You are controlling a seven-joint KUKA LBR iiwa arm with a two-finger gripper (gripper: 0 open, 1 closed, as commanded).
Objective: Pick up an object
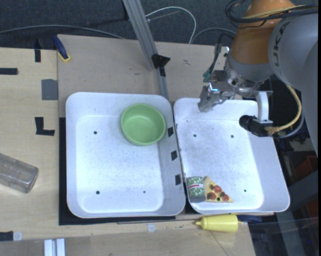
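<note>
Camera view: "KU" lettering on grey arm (296, 41) casing.

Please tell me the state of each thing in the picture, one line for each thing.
Bowl: upright, in the left bin, top middle.
Pizza toy: lying flat in the right bin, lower-left corner.
Yellow bottle: lying on its side on the bench, below the right bin.
Clear cup: lying on its side, left of the bins.
Gripper: above the right bin's top edge, holding nothing.

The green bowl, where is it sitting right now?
The green bowl sits in the left bin, near its far right corner, close to the wall it shares with the right bin.
</note>
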